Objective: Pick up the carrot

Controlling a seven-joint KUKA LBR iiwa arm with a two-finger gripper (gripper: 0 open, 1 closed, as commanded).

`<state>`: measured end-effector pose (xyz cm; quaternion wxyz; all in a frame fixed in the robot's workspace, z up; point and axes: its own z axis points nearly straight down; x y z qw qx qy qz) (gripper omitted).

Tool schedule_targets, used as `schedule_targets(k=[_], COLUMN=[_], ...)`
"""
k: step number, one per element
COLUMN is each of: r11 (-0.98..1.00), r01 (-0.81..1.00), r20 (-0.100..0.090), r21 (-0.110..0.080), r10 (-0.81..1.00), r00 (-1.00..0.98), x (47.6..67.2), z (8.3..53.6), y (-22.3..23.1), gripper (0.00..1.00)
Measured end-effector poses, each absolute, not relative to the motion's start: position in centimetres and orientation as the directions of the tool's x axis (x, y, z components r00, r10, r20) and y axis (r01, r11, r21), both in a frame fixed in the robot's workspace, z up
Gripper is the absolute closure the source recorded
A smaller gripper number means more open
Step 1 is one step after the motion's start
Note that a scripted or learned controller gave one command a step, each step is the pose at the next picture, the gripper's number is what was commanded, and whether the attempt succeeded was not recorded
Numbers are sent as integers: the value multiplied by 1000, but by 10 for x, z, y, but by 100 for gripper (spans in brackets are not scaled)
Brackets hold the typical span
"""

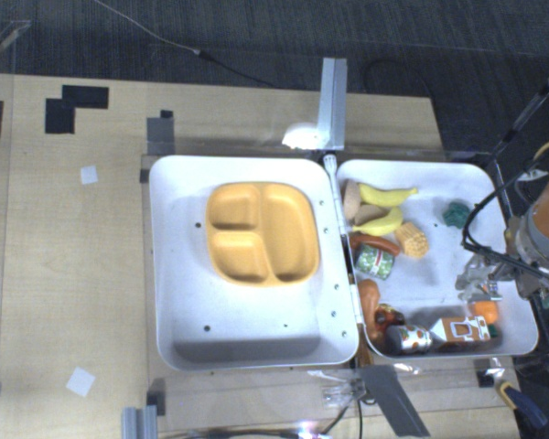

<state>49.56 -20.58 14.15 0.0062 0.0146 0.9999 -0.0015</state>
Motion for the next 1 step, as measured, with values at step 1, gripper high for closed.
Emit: schedule_targets(k=[1], r11=[1000], r01=[2], r20=[-10], r21=[-2], r10=[2], r00=[-1000], x=[491], z=[146], y=[-205], gripper=[100])
